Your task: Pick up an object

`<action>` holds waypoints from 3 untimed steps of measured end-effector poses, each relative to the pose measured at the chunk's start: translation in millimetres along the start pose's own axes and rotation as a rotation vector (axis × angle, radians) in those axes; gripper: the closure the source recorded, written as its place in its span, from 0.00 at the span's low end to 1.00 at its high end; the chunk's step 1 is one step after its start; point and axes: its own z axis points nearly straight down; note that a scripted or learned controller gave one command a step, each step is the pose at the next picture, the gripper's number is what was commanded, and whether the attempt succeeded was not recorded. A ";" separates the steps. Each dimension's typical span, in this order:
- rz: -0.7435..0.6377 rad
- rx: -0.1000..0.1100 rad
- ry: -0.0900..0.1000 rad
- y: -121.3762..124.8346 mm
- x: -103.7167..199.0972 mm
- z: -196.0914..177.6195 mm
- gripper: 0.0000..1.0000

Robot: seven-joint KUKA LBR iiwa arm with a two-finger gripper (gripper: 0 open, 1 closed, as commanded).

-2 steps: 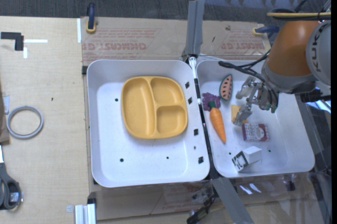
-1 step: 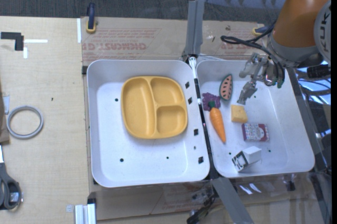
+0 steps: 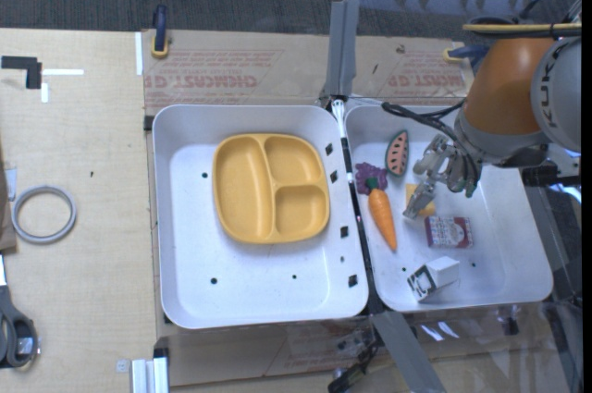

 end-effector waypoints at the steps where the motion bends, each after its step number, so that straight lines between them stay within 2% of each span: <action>1: 0.042 0.000 0.000 -47.8 44.0 -0.1 0.00; 2: 0.375 0.001 0.000 -0.5 20.4 0.3 0.00; 3: 0.372 -0.004 -0.012 1.1 16.5 -15.1 1.00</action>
